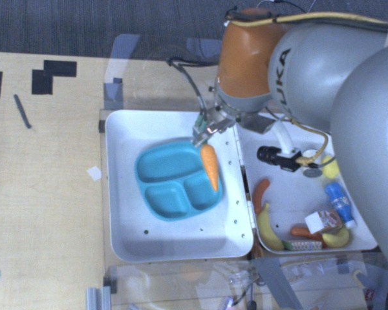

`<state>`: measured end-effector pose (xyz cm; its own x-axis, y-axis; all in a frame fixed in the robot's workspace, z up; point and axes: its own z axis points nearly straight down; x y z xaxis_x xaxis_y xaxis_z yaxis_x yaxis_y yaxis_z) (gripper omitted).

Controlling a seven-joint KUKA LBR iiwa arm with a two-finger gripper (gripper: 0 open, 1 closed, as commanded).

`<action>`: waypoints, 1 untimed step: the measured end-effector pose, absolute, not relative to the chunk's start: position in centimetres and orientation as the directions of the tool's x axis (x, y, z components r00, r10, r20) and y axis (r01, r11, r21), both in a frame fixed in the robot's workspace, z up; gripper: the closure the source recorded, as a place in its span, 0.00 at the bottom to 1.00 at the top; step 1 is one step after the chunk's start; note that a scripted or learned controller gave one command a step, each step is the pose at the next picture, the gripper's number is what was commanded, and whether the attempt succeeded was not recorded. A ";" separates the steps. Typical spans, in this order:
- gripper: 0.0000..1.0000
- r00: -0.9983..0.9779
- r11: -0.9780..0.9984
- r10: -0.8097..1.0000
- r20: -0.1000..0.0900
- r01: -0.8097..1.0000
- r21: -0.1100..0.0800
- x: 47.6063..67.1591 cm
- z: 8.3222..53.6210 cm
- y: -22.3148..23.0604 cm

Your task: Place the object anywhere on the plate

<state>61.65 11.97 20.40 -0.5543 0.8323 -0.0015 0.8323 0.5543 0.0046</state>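
A blue plate (pixel 174 181) with three compartments lies in the left white bin (pixel 126 199). An orange carrot (pixel 210 166) hangs over the plate's right edge, its top end at the tips of my gripper (pixel 203 136). The gripper comes down from the orange-banded wrist over the bin's upper right part. The carrot's upper end sits between the fingers, so the gripper is shut on it. The carrot points down and slightly right, above the plate's right rim.
The right bin (pixel 291 192) holds a red chili (pixel 261 190), two bananas (pixel 269 228), a blue bottle (pixel 339 202), a yellow fruit (pixel 330 168) and other small items. The divider between the bins runs just right of the carrot.
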 end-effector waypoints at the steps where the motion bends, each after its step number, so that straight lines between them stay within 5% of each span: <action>1: 1.00 -0.627 0.627 0.779 -0.002 0.779 0.005 58.7 22.5 14.0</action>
